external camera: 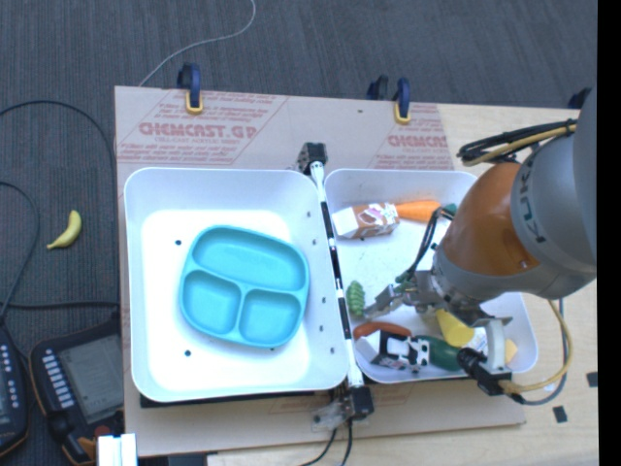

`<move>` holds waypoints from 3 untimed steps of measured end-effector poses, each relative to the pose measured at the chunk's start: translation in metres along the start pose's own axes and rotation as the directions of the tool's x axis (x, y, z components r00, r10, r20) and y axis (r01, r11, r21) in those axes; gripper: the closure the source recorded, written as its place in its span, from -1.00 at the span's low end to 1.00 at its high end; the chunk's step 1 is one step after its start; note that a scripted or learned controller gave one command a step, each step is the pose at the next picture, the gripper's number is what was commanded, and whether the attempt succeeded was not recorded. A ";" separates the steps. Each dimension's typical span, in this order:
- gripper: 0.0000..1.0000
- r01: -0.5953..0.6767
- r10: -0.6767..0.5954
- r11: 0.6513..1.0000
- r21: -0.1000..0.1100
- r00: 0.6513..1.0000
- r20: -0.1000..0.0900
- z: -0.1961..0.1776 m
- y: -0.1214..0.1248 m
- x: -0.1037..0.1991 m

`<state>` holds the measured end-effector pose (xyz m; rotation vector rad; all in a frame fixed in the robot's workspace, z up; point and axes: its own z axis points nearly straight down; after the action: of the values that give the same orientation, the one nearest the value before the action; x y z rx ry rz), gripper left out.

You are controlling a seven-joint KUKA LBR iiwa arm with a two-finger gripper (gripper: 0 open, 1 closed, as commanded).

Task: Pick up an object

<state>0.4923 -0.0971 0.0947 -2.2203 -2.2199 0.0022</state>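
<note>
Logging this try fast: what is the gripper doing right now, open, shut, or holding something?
Gripper: low in the right bin over the toys; whether it grips anything cannot be told.

A yellow banana [64, 230] lies on the dark carpet [408, 27] left of the bench [131, 260], well apart from it. A black cable [29, 115] loops across the carpet near it, and a thin white cord [236, 27] trails down from the top edge toward the bench's far side. Two blue-and-yellow clamps [190, 82] [401, 98] grip the bench's far edge. At the lower left corner sits a dark handheld unit, possibly a control pendant [82, 382], with a grey screen.
</note>
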 end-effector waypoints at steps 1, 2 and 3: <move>1.00 -0.001 0.001 1.000 -0.001 1.000 0.001 -0.010 0.001 -0.001; -1.00 -0.001 0.001 1.000 0.000 1.000 0.001 -0.010 0.001 0.000; 1.00 -0.001 0.001 1.000 -0.001 1.000 0.001 -0.019 0.001 -0.001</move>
<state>0.4933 -0.0977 0.1141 -2.2219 -2.2197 0.0024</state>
